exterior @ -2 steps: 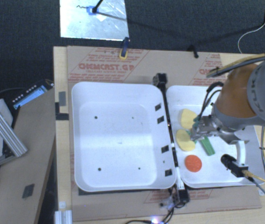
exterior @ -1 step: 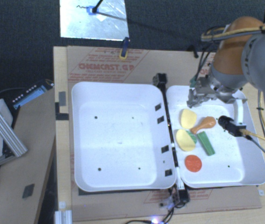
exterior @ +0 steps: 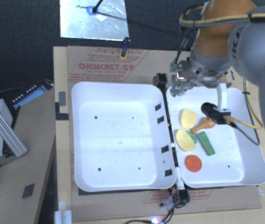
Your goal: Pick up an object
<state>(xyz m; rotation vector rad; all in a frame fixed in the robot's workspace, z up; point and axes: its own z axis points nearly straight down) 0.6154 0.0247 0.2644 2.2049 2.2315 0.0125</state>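
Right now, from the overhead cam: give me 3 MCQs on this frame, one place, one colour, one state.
1. Which bin holds the objects?
A. left bin
B. right bin
C. both

2. What colour is the flat round disc?
A. blue
B. red
C. white

3. How do the green block and the lower yellow piece lie?
A. stacked
B. side by side
C. in separate bins

Answers: 1 B, all pieces lie in that bin; 2 B, it shows red on the white floor; 3 B, the block lies just right of the piece.
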